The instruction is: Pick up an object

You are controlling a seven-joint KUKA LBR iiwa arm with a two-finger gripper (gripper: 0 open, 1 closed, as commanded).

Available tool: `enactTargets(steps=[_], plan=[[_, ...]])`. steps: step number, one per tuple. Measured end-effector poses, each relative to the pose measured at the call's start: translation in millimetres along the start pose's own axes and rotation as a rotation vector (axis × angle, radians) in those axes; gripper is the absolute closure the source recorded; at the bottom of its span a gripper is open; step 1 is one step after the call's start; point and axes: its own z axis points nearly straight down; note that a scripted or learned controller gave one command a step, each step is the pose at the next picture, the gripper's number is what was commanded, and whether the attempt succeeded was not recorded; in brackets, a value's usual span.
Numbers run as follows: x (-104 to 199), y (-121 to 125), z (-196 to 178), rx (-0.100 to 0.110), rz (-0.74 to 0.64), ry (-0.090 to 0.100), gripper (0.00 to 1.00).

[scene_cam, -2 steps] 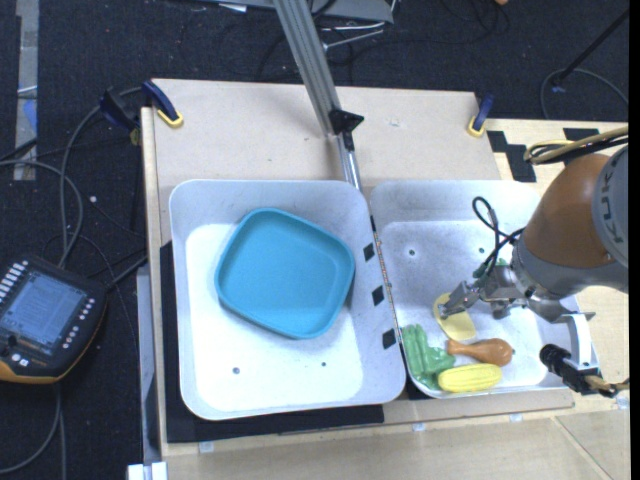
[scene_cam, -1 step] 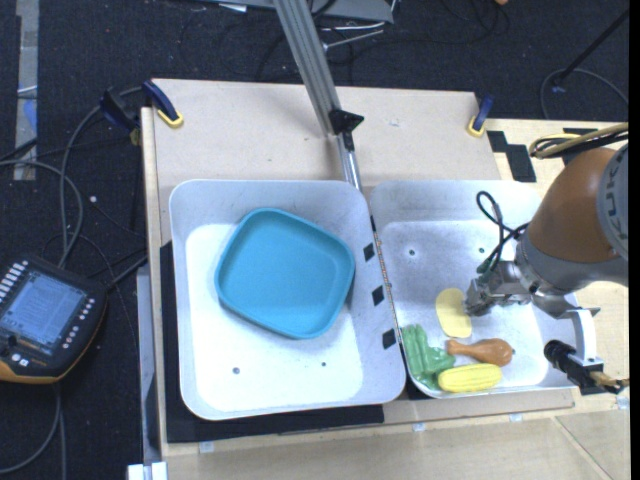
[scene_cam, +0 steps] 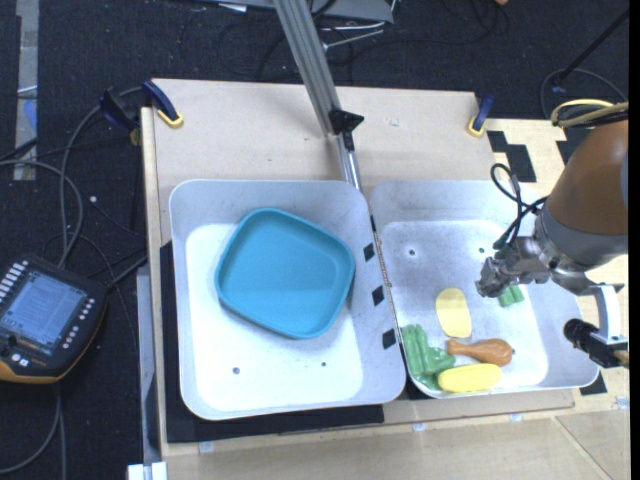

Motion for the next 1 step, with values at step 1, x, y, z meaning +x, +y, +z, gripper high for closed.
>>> enactTargets(steps=[1], plan=[[-0.1, 1.3, -52.2, 0.0, 0.0, 0.0, 1.0]])
